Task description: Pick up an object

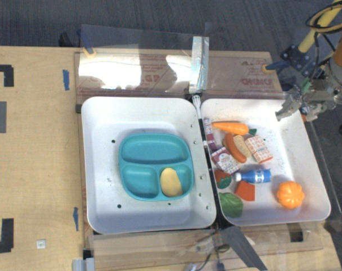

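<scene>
**Pick not yet begun: jaws at far right rim, objects untouched in right bin**

Task objects. All candidates lie in the right bin (306, 151), crowded toward its left wall: a carrot (231, 127) farthest back; a sausage-like piece (237, 146) and a small printed carton (258, 149) just beside it; a second printed packet (226, 162) nearer; a small bottle with a blue cap (253, 177); a red piece (246, 191); a green vegetable (232, 204) at the near left corner. An orange pumpkin (290, 195) sits apart from the cluster, toward the near right.

Gripper. The gripper (298, 103) hangs at the far right rim of that bin, well apart from every object. Nothing lies between its tips. Whether the jaws stand apart or together cannot be told; the part is small and cluttered with cabling.

Step, as judged. Approach stage. The next move calls for travel leftward and nearward over a chosen object, then descent.

Obstructions. The clustered items touch or nearly touch, so a descent there risks nudging neighbours. The pumpkin has open floor on all sides and looks the easier target, though its round form may slip.

Other items. Left bin (97, 168) holds a teal divided tray (154, 151) with a yellow potato-like item (171, 182) in its near right compartment. Both bins rest on the worktop (29, 151).
</scene>
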